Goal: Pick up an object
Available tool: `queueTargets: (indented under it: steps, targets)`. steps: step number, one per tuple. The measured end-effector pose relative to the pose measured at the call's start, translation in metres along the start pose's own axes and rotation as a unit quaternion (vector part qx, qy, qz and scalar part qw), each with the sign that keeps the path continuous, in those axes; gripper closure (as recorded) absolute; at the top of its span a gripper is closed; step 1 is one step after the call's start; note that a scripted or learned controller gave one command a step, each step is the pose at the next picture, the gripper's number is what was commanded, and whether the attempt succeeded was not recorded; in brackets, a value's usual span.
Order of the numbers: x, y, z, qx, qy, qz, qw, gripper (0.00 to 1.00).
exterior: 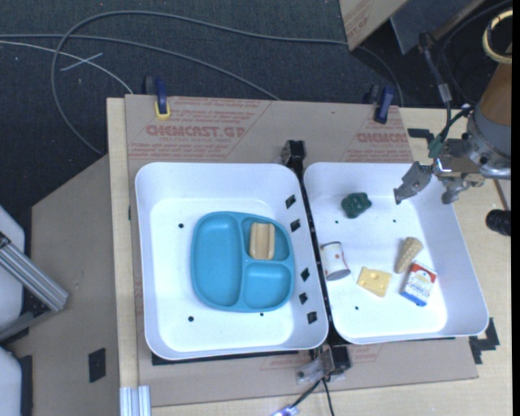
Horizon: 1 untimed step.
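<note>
The right bin (455, 313) holds a dark green broccoli-like piece (355, 204), a small white can (334, 261), a yellow cheese wedge (374, 281), a tan cone (408, 253) and a red, white and blue packet (418, 285). My gripper (428, 187) hangs over the bin's far right corner, to the right of the green piece. Its fingers (406, 188) stand spread apart with nothing between them. In the left bin (154, 244) lies a blue divided plate (241, 262) with a tan bread-like piece (262, 240) in its upper right compartment.
Black clips run along the divider (302, 236) between the bins. Blue clamps (162, 96) hold the cardboard base at the far edge. Cables lie on the dark floor behind the bench, and a cardboard box (366, 20) sits at the top right.
</note>
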State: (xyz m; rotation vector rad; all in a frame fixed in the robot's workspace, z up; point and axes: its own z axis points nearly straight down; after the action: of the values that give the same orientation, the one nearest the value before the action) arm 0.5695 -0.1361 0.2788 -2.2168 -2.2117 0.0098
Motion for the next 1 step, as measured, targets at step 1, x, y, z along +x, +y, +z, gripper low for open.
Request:
queueTargets:
  steps: [1]
  targets:
    - [0.0002,0.0017,-0.0054,-0.005,-0.001,-0.001,1.0000,0.00]
